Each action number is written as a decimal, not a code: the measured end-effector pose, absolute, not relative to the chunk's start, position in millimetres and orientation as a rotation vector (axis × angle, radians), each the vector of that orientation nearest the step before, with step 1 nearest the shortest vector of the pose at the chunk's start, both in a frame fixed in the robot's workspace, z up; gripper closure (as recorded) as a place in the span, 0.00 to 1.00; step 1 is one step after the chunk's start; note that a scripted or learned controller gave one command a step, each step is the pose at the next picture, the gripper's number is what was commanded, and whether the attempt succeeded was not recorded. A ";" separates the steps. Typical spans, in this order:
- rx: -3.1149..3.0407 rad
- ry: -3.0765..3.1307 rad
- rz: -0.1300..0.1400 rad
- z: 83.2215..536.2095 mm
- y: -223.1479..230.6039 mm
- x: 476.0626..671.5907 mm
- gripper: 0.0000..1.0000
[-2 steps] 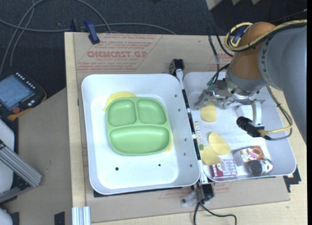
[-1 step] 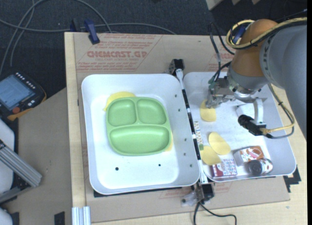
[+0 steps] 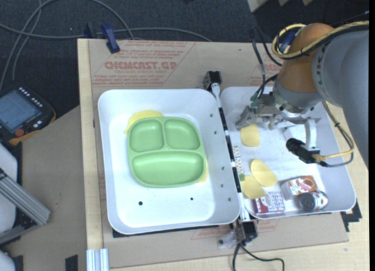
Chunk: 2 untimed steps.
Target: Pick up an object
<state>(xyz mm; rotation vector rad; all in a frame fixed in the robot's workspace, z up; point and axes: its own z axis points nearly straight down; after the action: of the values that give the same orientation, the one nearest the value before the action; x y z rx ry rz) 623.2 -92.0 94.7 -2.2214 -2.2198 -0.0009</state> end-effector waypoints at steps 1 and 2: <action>-2.220 -2.219 0.002 84.3 -102.9 605.0 0.00; -2.222 -2.223 -0.002 84.6 -97.8 619.0 0.00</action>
<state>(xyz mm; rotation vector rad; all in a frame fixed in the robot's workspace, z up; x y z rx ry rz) 619.0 -97.8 84.6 -2.2217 -2.2227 -0.0015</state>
